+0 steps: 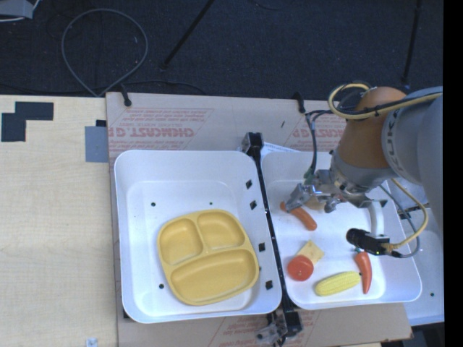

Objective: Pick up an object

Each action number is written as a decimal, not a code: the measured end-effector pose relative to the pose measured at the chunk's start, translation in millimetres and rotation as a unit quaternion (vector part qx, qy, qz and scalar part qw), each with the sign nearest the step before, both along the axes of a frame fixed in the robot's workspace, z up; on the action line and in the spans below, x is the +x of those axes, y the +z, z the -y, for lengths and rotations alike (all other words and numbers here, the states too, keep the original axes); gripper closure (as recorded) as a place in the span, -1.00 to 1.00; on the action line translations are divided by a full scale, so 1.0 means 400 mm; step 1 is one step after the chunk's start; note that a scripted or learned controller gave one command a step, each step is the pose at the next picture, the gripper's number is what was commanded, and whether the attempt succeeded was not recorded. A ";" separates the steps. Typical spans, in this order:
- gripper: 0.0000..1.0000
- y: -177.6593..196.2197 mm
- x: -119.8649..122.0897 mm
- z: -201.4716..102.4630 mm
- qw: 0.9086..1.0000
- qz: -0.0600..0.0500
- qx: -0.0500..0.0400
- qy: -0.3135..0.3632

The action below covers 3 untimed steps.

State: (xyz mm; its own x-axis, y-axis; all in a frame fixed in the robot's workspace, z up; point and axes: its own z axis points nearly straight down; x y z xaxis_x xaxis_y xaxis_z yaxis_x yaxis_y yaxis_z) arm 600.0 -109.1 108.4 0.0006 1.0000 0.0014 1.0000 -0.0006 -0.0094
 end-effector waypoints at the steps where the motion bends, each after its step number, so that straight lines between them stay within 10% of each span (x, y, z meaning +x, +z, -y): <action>1: -1.00 -0.056 -0.002 -0.003 1.000 0.001 0.000 0.000; 2: 1.00 -0.027 -0.001 0.000 1.000 0.002 0.000 -0.002; 3: 1.00 0.079 0.000 0.006 1.000 0.005 -0.001 -0.003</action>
State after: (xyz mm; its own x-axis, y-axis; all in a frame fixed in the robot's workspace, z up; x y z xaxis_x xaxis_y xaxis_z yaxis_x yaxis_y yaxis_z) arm 599.8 -111.5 140.1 0.0062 1.0000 -0.0002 1.0000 -0.0062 0.0011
